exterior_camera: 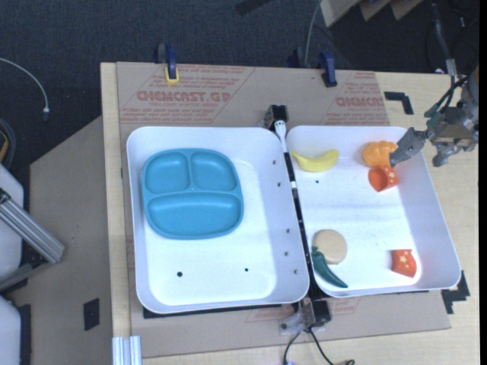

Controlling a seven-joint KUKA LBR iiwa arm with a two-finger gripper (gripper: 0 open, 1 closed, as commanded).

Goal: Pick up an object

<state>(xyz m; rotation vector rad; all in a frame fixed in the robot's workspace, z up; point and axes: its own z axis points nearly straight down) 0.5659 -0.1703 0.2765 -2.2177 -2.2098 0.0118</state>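
Table [228, 97]: tan board with red lettering, fills the middle of the frame, clamped along its upper edge. On it two shallow white bins, side by side and touching at the centre.

Left bin [213, 280], centre-left: holds a blue divided plate [193, 193] in its upper left part, three compartments, lying flat.

Right bin [426, 226], centre-right: holds the small objects. Yellow banana [316, 160] at its upper left, near the shared rim. Orange round fruit [377, 153] at upper right, with a red-orange piece [383, 178] just below it, touching or nearly so. Tan round object [330, 245] at lower left, with a dark green pepper-like object [326, 269] right against its lower edge, reaching to the bin's bottom rim. Red-orange chunk [403, 261] at lower right, well apart from the rest.

Arm comes in from the right edge, upper right of frame. Pincer [415, 146] sits at the bin's upper right rim, one dark finger [403, 149] angled down-left with its tip just beside the orange round fruit. Fingers look spread apart, nothing visible between them.
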